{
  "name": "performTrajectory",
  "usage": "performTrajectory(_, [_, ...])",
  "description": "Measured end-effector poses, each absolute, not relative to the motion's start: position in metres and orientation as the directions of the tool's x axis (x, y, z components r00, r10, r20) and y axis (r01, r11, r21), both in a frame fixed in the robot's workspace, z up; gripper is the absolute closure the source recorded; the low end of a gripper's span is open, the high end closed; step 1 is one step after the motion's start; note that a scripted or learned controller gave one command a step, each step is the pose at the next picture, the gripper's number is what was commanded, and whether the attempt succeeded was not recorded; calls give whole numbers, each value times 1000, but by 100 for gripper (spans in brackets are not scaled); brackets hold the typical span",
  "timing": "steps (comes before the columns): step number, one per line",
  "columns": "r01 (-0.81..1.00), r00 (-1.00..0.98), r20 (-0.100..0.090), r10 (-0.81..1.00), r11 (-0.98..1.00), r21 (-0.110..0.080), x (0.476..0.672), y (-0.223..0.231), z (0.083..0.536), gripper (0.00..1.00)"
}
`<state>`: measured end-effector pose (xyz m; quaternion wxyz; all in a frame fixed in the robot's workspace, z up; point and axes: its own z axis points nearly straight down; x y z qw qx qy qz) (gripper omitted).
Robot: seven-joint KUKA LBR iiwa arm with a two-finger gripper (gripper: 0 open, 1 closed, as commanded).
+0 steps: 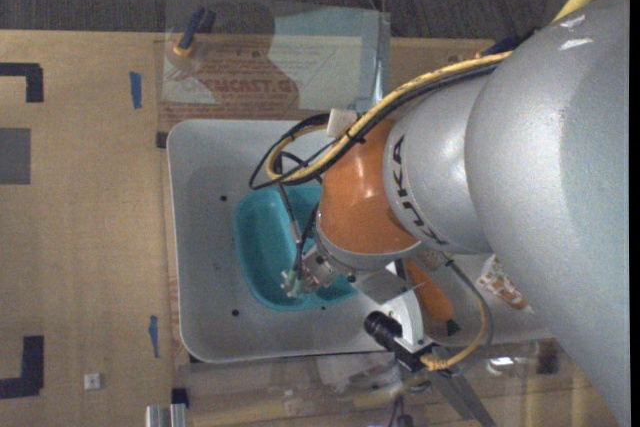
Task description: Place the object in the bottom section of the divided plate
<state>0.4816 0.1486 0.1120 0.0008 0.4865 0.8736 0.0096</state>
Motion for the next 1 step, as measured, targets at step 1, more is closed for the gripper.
performTrajectory(1, [846, -533, 16, 846, 533, 16, 479, 154, 111, 0])
